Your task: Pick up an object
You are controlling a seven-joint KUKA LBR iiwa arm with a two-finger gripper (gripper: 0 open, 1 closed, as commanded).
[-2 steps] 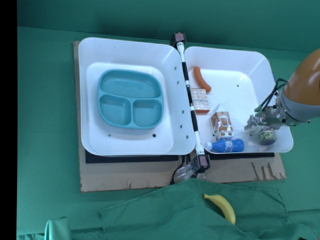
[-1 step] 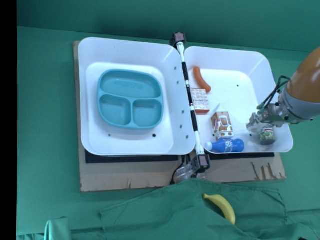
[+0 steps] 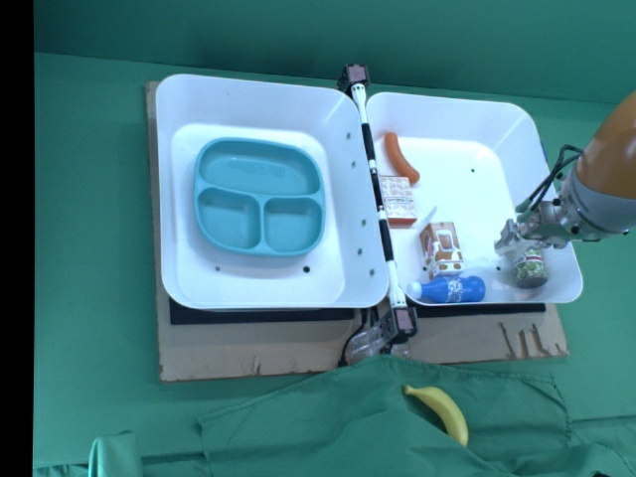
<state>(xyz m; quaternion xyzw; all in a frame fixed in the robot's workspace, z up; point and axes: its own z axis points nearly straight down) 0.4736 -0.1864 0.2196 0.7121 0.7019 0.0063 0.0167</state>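
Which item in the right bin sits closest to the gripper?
The small green-labelled jar in the near right corner, directly under the gripper. The blue bottle and juice carton lie farther left.

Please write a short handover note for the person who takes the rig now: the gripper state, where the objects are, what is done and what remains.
Gripper: low over the right bin's near right corner, directly above a small green-labelled can. Contact with it cannot be judged.
Right bin also has: a sausage, a flat orange packet, a small carton and a blue bottle lying on its side.
Left bin: a teal divided plate.
A banana lies outside, on the green cloth.
Done: arm positioned at the can. Left: confirm a grasp and lift.
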